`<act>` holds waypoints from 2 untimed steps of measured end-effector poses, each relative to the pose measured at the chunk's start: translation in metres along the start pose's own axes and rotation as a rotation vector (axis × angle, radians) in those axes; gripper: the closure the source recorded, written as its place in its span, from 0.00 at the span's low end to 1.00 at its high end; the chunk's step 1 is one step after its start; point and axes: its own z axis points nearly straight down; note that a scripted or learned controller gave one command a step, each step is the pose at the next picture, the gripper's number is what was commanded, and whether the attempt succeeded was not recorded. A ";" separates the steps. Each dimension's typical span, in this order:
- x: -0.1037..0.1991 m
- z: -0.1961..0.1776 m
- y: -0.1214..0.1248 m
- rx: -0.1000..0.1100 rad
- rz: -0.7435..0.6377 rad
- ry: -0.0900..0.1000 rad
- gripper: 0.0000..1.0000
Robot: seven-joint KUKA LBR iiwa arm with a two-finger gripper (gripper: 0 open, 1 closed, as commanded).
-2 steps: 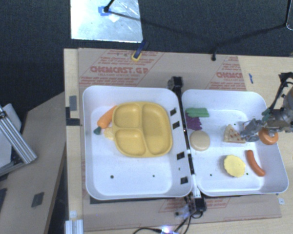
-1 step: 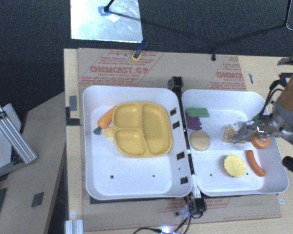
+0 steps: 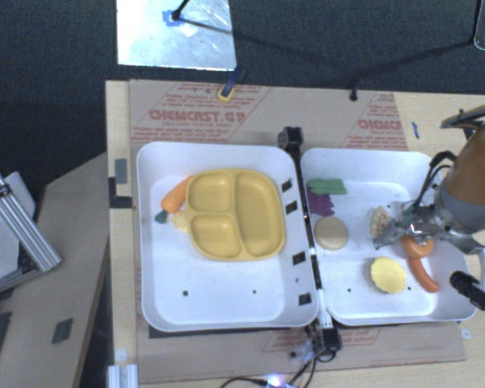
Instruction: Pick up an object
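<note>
My gripper hangs low over the right part of the right bin, with the arm coming in from the right. Right under and beside it lies an orange curved sausage-like piece, and a small tan and brown piece sits at its left tip. A yellow round piece lies just in front of it. A beige round disc rests further left, with a purple piece and a green piece behind it. I see nothing lifted off the bin floor.
The left bin holds a yellow divided plate, and an orange carrot with a green end lies against its left side. A black-clipped ridge separates the two bins. Cardboard lies under both bins.
</note>
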 end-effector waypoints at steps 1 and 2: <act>-0.006 0.022 0.008 -0.032 0.001 -0.019 0.00; -0.008 0.008 0.010 -0.041 0.003 -0.026 1.00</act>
